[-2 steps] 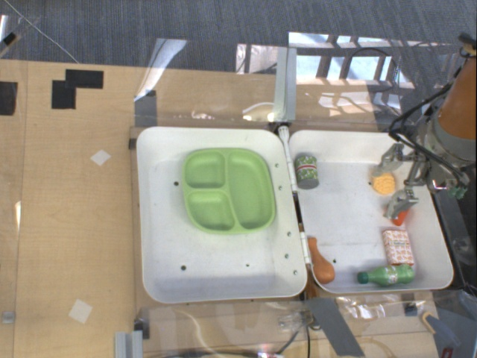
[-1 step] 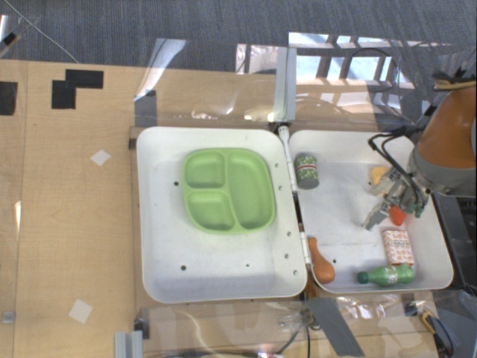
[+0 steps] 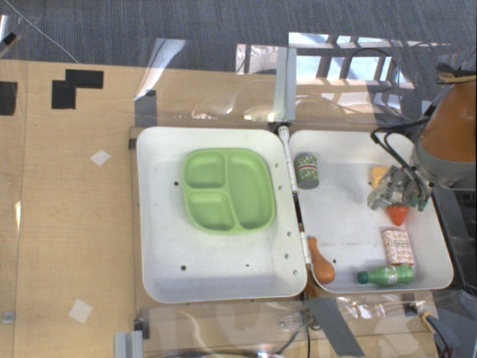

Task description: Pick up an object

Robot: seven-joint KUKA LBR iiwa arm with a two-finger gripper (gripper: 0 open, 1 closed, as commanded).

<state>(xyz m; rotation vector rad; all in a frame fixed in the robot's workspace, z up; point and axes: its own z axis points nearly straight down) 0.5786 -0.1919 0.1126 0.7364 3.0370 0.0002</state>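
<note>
Two shallow white bins sat side by side on the bench, the left bin (image 3: 160, 274) and the right bin (image 3: 350, 233) meeting along a shared middle edge. A green divided plate (image 3: 227, 190) lay near the centre of the left bin. In the right bin, a small can with a green and red label (image 3: 306, 170) stood upright by the far left corner, close to the shared edge. An orange, pear-shaped object (image 3: 320, 263) lay against the near left corner. A green bottle (image 3: 385, 276) lay on its side along the near edge, and a small red-and-white carton (image 3: 397, 246) sat just beyond it. The gripper (image 3: 397, 194) hung low toward the right edge of that bin, directly over a small orange-red object (image 3: 399, 215), with a yellow piece (image 3: 379, 175) just beside it. Whether the claw was spread or pressed together could not be told.
</note>
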